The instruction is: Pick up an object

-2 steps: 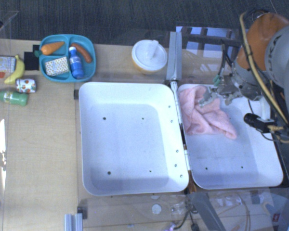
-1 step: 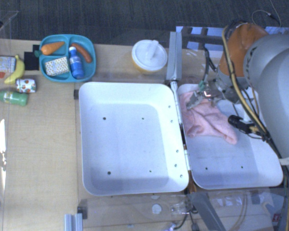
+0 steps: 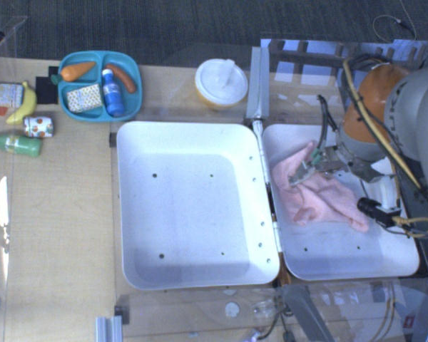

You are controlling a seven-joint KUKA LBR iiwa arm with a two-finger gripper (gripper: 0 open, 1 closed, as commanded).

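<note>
Step in hand: the grasp itself. My gripper (image 3: 304, 167) is down in the right bin (image 3: 385, 262), its tips at the upper left part of the pink cloth (image 3: 321, 197), which lies crumpled across the middle of that bin. State of my fingers: I cannot tell whether they are spread or pinching a fold; fabric and metal blur together there. Next move, as I judge it: confirm a firm pinch on the cloth, then lift straight up, since a loose fold would slip free. Left bin (image 3: 150, 262): nothing visible inside. Off the bins, at the bench's far left: a blue divided tray (image 3: 132, 102) holding a toy carrot (image 3: 78, 70), a blue bottle (image 3: 113, 93) and other small play food; beside it a white lidded cup (image 3: 221, 81).
</note>
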